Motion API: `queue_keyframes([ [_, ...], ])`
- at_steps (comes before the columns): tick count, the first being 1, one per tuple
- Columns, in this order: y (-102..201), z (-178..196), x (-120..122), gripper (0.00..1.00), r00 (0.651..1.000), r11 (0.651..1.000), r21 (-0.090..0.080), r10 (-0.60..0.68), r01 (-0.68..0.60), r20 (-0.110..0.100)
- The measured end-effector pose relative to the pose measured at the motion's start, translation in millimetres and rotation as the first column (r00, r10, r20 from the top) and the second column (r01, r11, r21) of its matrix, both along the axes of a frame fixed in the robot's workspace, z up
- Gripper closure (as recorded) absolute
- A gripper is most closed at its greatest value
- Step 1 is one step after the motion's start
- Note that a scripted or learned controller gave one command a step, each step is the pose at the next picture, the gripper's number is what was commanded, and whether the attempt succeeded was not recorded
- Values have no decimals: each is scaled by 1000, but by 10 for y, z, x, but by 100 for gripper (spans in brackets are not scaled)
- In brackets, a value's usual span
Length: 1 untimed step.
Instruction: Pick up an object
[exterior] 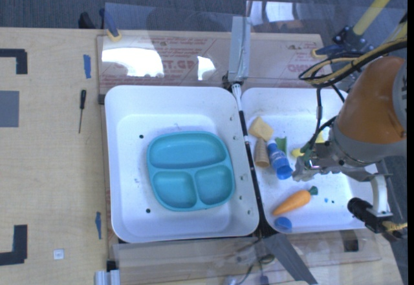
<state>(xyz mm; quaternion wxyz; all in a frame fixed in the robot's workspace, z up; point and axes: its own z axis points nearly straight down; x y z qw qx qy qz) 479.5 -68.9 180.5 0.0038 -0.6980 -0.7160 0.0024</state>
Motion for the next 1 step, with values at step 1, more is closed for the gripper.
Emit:
queue_keyframes([
  [1,-4,3,1,0,1000,1000,0,-1,1,1],
])
